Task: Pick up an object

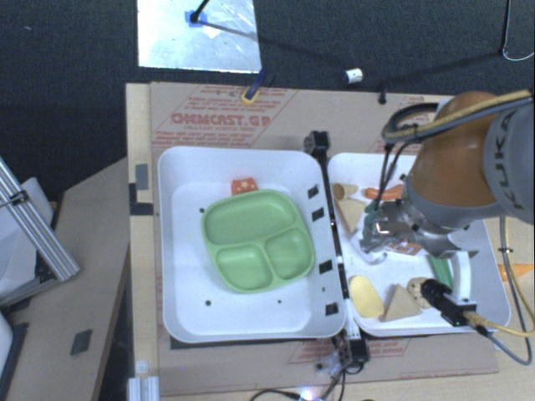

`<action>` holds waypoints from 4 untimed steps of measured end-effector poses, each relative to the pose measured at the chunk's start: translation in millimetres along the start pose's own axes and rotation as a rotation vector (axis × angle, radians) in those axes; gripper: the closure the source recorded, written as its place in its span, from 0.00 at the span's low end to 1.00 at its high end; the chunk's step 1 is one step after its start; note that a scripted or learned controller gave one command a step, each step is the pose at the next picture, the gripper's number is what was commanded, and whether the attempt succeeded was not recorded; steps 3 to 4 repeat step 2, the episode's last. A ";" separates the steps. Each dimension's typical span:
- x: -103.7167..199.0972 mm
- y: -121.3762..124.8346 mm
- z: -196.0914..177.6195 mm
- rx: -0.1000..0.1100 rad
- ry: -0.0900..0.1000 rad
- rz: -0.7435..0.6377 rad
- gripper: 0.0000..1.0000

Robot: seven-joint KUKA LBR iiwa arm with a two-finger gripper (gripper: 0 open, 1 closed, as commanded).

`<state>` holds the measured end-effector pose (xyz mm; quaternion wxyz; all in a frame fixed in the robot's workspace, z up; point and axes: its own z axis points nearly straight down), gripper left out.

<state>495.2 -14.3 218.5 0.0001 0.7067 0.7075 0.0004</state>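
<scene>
claw (374, 239) low in right bin (493, 307) | finger state impossible to tell | toast slice (348, 214) just left, yellow piece (364, 296) below | risk: closing on nothing, nudging crowded food aside

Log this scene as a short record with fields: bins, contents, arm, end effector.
left bin: holds a green divided plate and a small orange block at the plate's far edge
right bin: holds a yellow piece, a tan wedge, a carrot-like piece and a green item
arm: reaches in over the right bin
end effector: low inside the right bin, near its left side
grasp: cannot tell
</scene>
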 end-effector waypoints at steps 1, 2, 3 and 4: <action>-2.3 8.5 4.0 -0.001 0.000 0.000 1.00; -5.4 7.0 -16.6 -0.003 0.000 0.000 1.00; -5.4 7.0 -16.6 -0.003 0.000 0.000 1.00; -5.4 7.0 -16.6 -0.003 0.000 0.000 1.00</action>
